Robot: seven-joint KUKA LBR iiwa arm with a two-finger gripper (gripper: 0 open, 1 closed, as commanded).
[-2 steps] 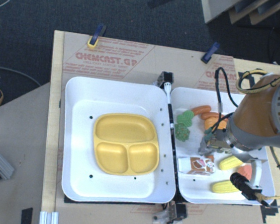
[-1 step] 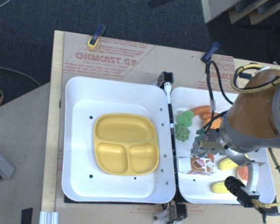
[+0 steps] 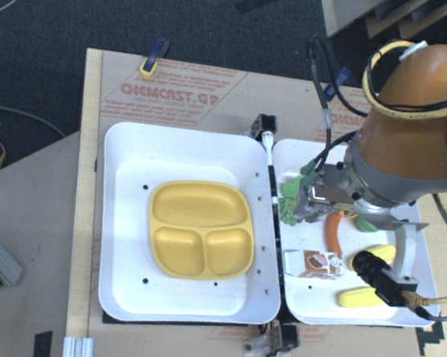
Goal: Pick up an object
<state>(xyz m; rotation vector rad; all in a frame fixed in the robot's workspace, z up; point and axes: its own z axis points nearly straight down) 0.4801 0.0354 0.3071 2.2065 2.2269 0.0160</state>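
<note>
Pincer [image 3: 315, 199] position: low over the right bin [image 3: 309, 304], close to the wall that bin shared with the left bin [image 3: 119, 201], beneath the grey-and-orange arm [image 3: 419, 101]. Whether the pincer was apart or together could not be told, as the wrist housing covered it from above.

Nearest object: a green leafy toy [image 3: 289, 199], just beside the pincer on the side facing the left bin. Contact between the two could not be confirmed.

An orange toy carrot [image 3: 334, 229] lay near the pincer, toward the front of the bench and slightly to the arm side. A small printed packet [image 3: 323, 264] lay flat further toward the front, past the carrot. A yellow oblong toy [image 3: 358, 297] lay beyond the packet, well apart from the pincer.

A yellow three-compartment plate [image 3: 201, 227] sat upright in the left bin — well apart from the pincer, across the shared wall.
</note>
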